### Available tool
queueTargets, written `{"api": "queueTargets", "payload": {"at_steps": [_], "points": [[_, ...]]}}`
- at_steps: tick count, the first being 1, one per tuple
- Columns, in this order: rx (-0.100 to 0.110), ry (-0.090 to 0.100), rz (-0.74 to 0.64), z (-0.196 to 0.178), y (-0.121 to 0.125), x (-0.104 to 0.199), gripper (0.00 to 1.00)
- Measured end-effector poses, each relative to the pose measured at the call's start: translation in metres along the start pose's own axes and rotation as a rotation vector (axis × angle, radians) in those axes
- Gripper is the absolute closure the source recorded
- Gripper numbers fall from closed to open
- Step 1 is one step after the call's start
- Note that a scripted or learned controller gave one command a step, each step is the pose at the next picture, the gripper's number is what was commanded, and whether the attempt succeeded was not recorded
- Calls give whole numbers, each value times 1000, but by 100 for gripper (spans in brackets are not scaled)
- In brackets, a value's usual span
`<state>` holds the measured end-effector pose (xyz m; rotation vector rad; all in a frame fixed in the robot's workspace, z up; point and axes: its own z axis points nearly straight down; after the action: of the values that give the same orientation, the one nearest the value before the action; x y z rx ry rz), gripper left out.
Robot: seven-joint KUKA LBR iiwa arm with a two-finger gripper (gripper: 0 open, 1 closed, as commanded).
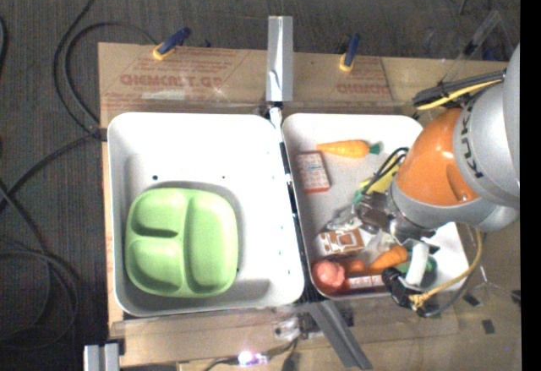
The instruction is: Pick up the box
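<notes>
A small reddish box (pixel 311 171) lies flat in the right bin (pixel 338 126), near its left wall. A second, brown and white box (pixel 341 241) lies lower down in the same bin. My gripper (pixel 362 215) reaches in from the right and hangs just above the upper right corner of the brown box, well below and to the right of the reddish one. The orange wrist hides the bin's right side.
An orange carrot (pixel 344 147) lies at the back of the right bin. A red apple (pixel 330 274), a second carrot (pixel 386 259) and a red packet (pixel 365 282) crowd its front. The left bin (pixel 169 128) holds a green divided plate (pixel 183 241).
</notes>
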<state>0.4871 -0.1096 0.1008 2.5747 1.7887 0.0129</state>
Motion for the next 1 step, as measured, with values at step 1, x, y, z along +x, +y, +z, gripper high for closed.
{"api": "queueTargets", "payload": {"at_steps": [1], "points": [[12,-8,4,-81,124,68,0]]}}
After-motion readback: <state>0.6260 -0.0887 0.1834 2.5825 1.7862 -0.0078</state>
